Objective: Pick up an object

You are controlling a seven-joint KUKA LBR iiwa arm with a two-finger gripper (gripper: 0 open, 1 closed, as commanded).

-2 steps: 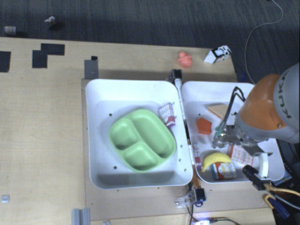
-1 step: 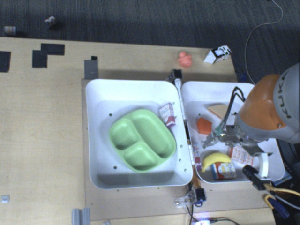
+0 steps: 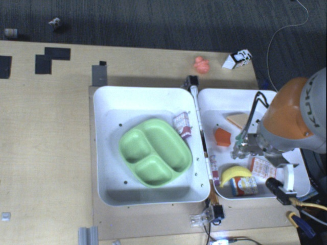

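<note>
A green divided plate is lying in the left bin, well apart from the arm. In the right bin, an orange block is sitting just left of the gripper, and a banana is lying crosswise just below it. Whether anything is being gripped, I cannot tell.

the only lettering that could be read was part of the maker's name, "ku", in dark capitals on the grey arm just right of its orange band. print on the small packets in the bins was too blurred to read.
</note>
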